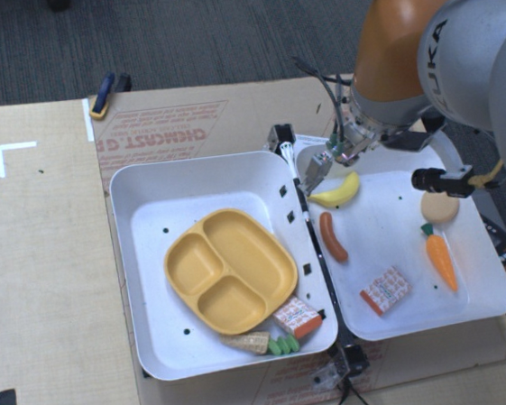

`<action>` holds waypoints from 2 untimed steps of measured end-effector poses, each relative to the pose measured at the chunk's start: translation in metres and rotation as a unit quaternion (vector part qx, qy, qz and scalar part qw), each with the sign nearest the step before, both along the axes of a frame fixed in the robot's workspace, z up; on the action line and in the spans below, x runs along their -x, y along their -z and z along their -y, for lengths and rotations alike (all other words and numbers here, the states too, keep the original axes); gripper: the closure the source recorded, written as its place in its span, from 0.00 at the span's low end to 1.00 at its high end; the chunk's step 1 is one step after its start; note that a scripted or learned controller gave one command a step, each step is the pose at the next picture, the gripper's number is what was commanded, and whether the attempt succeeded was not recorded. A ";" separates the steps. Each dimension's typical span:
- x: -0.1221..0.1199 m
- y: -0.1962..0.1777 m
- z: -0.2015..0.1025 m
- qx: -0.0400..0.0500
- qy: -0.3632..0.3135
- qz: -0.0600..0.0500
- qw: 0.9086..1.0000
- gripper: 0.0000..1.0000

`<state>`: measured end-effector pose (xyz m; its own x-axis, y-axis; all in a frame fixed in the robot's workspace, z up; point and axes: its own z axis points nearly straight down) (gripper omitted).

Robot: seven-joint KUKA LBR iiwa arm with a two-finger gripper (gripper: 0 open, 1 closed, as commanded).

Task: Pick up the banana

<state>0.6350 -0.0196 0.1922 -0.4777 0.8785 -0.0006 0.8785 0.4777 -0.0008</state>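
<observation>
Banana (337, 191) just below claw (320, 168)

The place looks like a robotics lab. A large grey industrial arm (462, 46) reaches over two white bins (144, 282) filled with toy food (441, 257), on a cardboard-covered bench (45, 293) with tape marks (11, 147) and clamps (103, 94).

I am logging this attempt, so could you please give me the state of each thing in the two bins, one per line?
Curved yellow banana: lying flat in the right white bin, at the gripper, not lifted.
Red sausage: lying flat, below the banana.
Orange carrot: lying flat, right bin.
Round beige ball: resting above the carrot.
Small red-and-white box: lying flat.
Yellow divided plate: upright in the left white bin.
</observation>
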 end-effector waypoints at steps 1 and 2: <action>0.000 0.000 0.000 0.000 0.000 0.000 1.000 0.00; 0.000 0.000 0.000 0.000 0.000 0.000 1.000 0.00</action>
